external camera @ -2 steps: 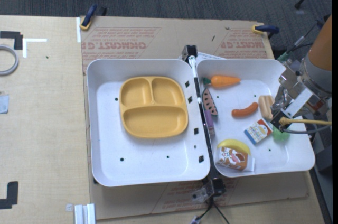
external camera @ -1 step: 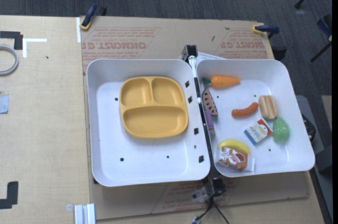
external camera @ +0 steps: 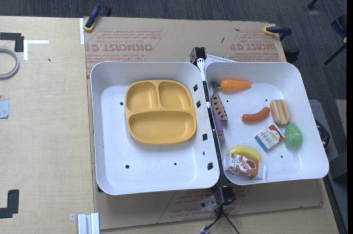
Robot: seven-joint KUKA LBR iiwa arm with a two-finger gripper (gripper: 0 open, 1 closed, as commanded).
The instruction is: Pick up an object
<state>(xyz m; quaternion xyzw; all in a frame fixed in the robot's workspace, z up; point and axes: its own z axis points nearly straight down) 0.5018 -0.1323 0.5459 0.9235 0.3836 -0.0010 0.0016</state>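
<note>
- Grip state: cannot tell. Every item I can make out lies flat on a bin floor, and none is raised.
- Task candidates all sit in the right-hand shallow white plastic bin (external camera: 310,96).
- Orange toy carrot (external camera: 234,84), at 11 o'clock in that bin, lies lengthwise and apart from its neighbours.
- Red-and-green watermelon slice (external camera: 219,107) at 9 o'clock, against the centre wall. A slim purple piece (external camera: 219,128) lies just below it, along the same wall; what it is I can't tell.
- Orange-red toy sausage (external camera: 256,115), near bin centre. Tan bread roll (external camera: 280,112) just beside it toward 3 o'clock.
- Green knobbly vegetable (external camera: 293,135) at 4 o'clock, touching or nearly touching a small white, blue and red carton (external camera: 269,137).
- Yellow toy banana (external camera: 244,152) at 7 o'clock, resting against a printed red-and-white pouch (external camera: 244,166) in the bin's corner.
- Left-hand white bin (external camera: 97,117) bears a yellow three-section plastic plate (external camera: 161,111), slightly toward 12 o'clock of centre.
- Progress, my judgement: the pick is not begun. Choosing, approach, descent, closing and lift all remain.
- The carrot and sausage look easiest, with clear floor around them. The wall-hugging pieces and the banana-pouch pair look awkward.
</note>
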